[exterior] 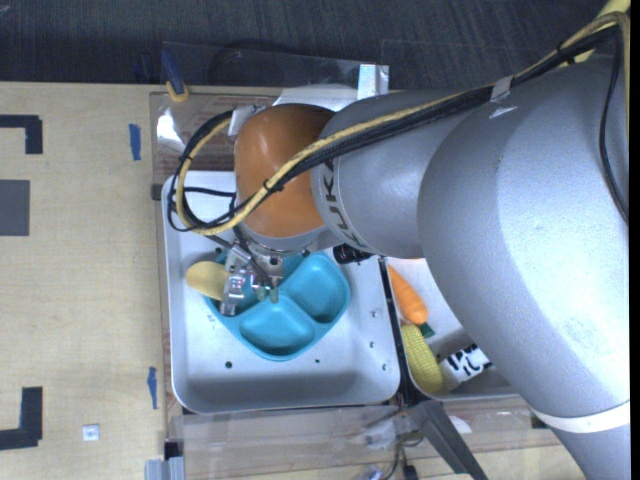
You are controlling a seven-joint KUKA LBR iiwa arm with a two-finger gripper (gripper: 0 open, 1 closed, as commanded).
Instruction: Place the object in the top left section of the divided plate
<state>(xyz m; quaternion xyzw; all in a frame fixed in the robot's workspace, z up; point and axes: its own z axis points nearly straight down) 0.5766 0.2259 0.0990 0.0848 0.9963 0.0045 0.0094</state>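
- Blue plastic is showing in the left bin (200, 378): the divided plate (295, 313) is lying at the bin's centre, its sections opening toward 12, 3 and 6 o'clock.
- Grey arm (480, 188), with its orange band (280, 173) above the wrist, is reaching in from 3 o'clock and covering the bin's 12 o'clock half.
- Metal gripper (250, 286) is hanging over the plate's 9 o'clock rim, pointing down; whether anything is sitting between its tips I cannot tell, and its state is not readable from this slant.
- Pale yellow object (205, 278), banana-like, is lying on the bin floor at 9 o'clock of the gripper, just beside it and touching or nearly touching the plate's outer edge; it is sitting outside the plate, not in any section.
- Black and yellow cables (195, 183) are looping off the wrist toward 10 o'clock.
- Right bin (470, 393) is holding an orange carrot (408, 296) at its 9 o'clock wall, and a yellow corn cob (422, 360) is lying just at 6 o'clock of the carrot, with a black-and-white item (466, 360) beside the corn at 3 o'clock.
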